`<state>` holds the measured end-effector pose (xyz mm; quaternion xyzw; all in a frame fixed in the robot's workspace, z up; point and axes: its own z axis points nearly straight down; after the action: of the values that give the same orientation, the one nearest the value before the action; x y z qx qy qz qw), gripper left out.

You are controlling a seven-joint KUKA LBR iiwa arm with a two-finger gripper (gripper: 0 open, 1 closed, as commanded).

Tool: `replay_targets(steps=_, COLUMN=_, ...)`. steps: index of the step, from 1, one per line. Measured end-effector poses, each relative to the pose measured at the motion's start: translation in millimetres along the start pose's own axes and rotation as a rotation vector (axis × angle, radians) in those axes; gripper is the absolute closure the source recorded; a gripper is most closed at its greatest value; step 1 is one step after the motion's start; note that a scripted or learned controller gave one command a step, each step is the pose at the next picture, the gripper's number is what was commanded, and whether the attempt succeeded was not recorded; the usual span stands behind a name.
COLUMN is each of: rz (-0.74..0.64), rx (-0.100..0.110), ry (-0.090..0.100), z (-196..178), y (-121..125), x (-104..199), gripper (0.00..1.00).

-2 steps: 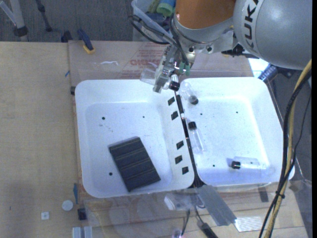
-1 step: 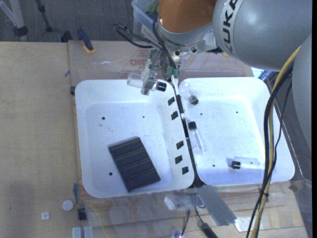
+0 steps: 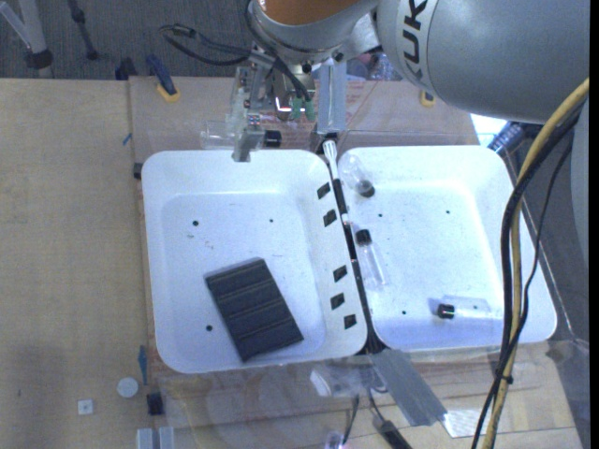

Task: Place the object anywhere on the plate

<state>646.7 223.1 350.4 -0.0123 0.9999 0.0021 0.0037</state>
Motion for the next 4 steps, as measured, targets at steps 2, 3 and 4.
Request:
replay_targets(steps=2, rz=-0.131, rx=0.000, ry=0.000, z=65.2, y=2.1, x=-19.9, gripper=1.00)
replay_targets(steps=3, rz=-0.570, rx=-0.001, ry=0.006, z=135.1, y=1.5, x=-18.9, gripper=1.00)
replay_targets(steps=4, rz=-1.051, rx=-0.002, ry=0.000, z=119.8, y=1.8, x=-19.7, gripper=1.00)
